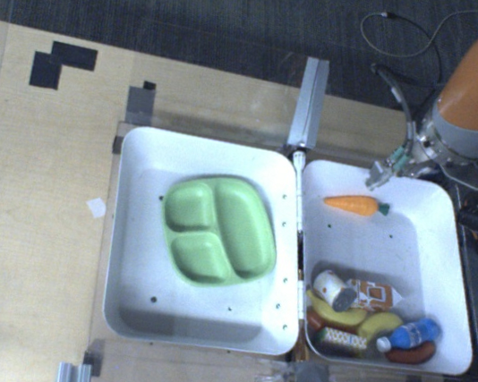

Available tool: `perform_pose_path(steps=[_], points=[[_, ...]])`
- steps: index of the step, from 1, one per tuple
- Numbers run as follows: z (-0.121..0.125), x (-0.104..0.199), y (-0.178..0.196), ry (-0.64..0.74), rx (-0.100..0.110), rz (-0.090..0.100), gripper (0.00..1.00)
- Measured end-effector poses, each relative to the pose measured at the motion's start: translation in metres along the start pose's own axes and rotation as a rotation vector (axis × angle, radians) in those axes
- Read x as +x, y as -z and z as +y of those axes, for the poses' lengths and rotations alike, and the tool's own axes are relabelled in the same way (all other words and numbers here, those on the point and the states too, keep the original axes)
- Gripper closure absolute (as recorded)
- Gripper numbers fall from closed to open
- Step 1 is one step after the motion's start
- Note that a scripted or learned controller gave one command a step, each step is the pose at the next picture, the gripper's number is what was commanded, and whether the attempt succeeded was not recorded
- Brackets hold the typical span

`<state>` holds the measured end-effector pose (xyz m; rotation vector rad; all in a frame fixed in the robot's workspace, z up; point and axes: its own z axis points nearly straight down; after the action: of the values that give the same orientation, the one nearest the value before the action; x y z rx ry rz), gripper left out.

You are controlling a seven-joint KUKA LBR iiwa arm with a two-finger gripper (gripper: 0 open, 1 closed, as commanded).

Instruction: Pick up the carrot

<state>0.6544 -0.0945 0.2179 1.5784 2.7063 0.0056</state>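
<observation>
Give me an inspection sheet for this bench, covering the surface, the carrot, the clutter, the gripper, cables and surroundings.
Surface: two white bins side by side, left bin and right bin, on a wooden bench.
Job's things: carrot lies alone near the right bin's far wall, green end toward the arm.
Clutter: green divided tray in the left bin; pile of toy foods and a small bottle in the right bin's near corner.
Gripper: gripper hangs just above and beyond the carrot, not holding it.
Cables: dark cable loops behind the arm.
Surroundings: black markers on the bench, far left.
</observation>
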Motion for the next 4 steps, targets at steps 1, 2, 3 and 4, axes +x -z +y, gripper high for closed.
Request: perform_pose_path(steps=[1, 2, 3, 4], points=[[0.0, 0.0, 0.0, 0.001, 0.0, 0.0, 0.0], [-0.031, -0.015, 0.025, 0.257, 0.0, 0.0, 0.0], [-0.006, -0.018, -0.075, 0.5, 0.0, 0.002, 0.0], [-0.008, -0.015, -0.13, 0.692, 0.004, 0.008, 0.0]])
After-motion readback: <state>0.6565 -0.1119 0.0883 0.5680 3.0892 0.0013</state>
